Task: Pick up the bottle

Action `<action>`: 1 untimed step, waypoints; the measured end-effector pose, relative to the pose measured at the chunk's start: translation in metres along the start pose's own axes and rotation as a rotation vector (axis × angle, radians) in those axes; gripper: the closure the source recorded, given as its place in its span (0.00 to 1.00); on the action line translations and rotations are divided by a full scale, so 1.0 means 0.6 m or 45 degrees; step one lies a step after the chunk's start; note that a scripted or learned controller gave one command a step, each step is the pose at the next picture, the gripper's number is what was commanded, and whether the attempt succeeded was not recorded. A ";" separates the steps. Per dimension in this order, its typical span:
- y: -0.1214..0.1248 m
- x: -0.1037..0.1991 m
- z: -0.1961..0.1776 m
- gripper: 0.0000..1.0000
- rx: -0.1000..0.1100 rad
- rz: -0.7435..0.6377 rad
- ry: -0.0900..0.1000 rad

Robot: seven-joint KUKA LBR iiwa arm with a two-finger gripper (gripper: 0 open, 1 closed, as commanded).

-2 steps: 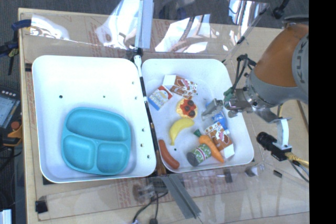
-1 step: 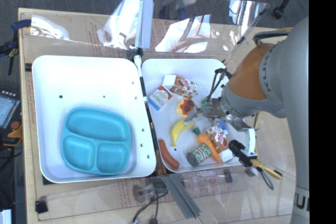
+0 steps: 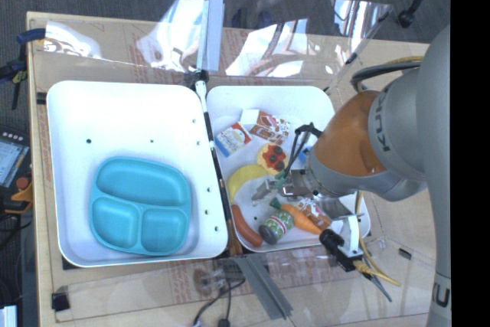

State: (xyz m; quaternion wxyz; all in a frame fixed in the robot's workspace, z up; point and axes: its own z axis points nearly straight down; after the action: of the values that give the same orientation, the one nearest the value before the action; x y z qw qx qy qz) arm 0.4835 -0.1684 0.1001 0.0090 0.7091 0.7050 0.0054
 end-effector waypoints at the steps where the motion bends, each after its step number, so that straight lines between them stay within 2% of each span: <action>1: 0.001 -0.001 -0.013 1.00 0.005 -0.006 0.000</action>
State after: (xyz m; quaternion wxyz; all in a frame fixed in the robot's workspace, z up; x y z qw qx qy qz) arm 0.4837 -0.1688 0.1080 0.0075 0.7074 0.7068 0.0039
